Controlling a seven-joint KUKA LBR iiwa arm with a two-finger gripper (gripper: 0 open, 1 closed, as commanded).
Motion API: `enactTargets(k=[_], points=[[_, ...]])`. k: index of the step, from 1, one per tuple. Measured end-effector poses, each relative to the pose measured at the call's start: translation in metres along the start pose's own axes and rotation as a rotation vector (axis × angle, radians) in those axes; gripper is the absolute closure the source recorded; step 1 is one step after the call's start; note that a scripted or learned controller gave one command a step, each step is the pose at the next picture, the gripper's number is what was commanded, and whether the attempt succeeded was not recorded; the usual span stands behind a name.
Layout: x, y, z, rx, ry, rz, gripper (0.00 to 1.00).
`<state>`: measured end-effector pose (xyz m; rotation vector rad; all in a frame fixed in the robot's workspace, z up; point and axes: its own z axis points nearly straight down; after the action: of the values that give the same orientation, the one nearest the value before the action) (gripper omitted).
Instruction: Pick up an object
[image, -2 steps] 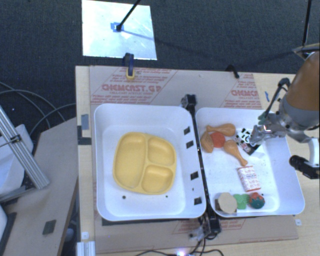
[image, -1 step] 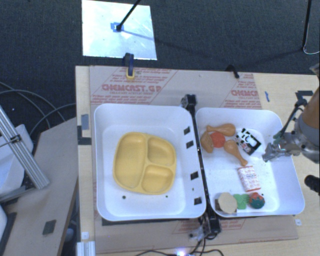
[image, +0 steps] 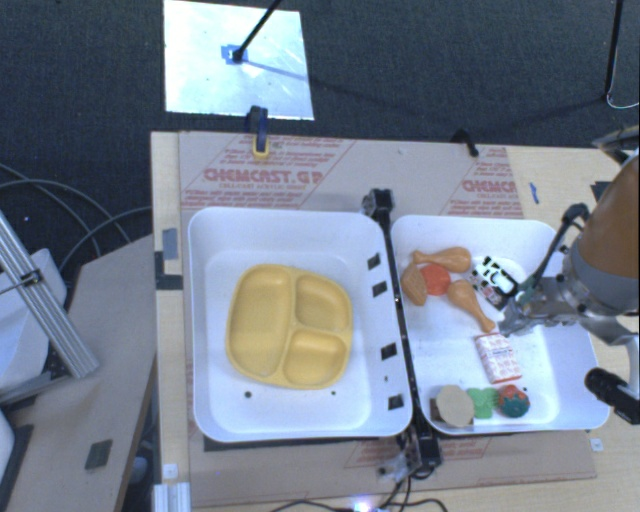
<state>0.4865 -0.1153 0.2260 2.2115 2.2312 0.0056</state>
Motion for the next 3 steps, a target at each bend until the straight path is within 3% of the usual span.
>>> enactTargets(k=[1,2,3], points=[[0.063,0.002,-0.006,-0.001,0.000,-0.002,1.00],[0.114,0.002,0.012,0.002,0.000,-0.001,1.00],[0.188,0.002,0.016,0.002,0.001,-0.004,1.00]])
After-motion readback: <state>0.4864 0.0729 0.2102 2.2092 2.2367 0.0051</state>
